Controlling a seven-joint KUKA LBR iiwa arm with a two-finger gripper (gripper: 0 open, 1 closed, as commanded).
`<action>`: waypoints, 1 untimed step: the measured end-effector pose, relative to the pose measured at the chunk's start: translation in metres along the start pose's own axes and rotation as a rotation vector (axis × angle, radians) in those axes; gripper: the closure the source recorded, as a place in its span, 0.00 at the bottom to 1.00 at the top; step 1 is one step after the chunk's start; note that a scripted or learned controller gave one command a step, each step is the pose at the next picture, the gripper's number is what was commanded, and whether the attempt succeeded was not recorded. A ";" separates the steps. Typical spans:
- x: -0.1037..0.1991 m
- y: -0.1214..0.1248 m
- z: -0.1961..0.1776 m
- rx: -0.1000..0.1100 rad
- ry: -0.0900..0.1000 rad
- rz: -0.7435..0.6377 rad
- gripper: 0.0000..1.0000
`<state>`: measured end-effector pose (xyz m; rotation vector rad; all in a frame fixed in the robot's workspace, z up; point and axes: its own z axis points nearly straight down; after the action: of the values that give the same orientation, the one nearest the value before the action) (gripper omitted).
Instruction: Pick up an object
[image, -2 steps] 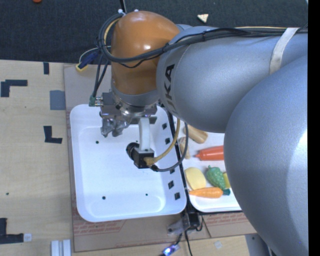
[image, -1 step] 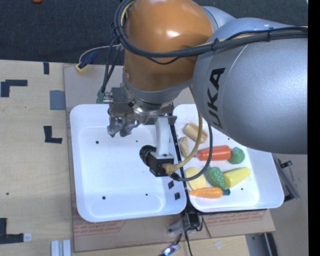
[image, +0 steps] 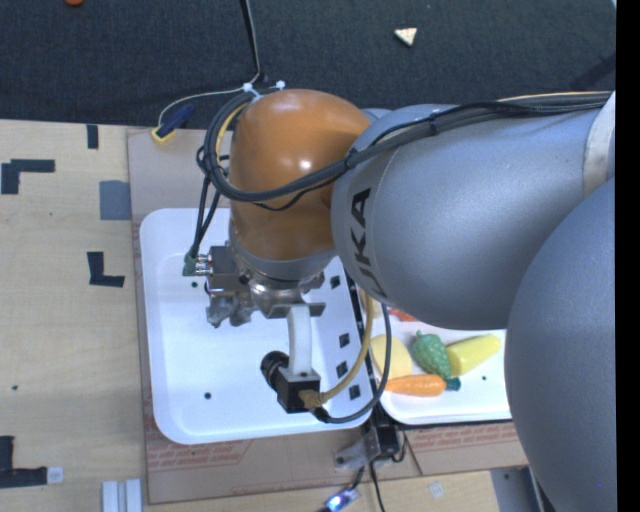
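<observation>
In right bin (image: 450, 412): toy carrot (image: 415, 385), green piece (image: 432, 352), yellow pieces (image: 472, 350), bunched, touching. Likely light, hard, slick plastic. Carrot best pinched across mid-body. Gripper (image: 235, 300) over left bin (image: 175, 330), well apart; wide or closed, can't tell.

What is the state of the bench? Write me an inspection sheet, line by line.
surface: left bin and right bin side by side on a cardboard sheet on the bench.
job's things: orange carrot, green piece, yellow piece and pale yellow piece, clustered in the right bin.
clutter: dark specks on the left bin's floor.
grippers: gripper over the left bin, under the orange band; grasp cannot be judged.
cables: black cables looped round the orange band.
surroundings: dark floor beyond the bench, with a pale scrap.
</observation>
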<state>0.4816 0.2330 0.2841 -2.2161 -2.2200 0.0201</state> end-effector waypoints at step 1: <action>-0.056 0.002 -0.046 -0.014 0.005 0.005 1.00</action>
<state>0.4841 0.1771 0.3303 -2.2262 -2.2187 -0.0007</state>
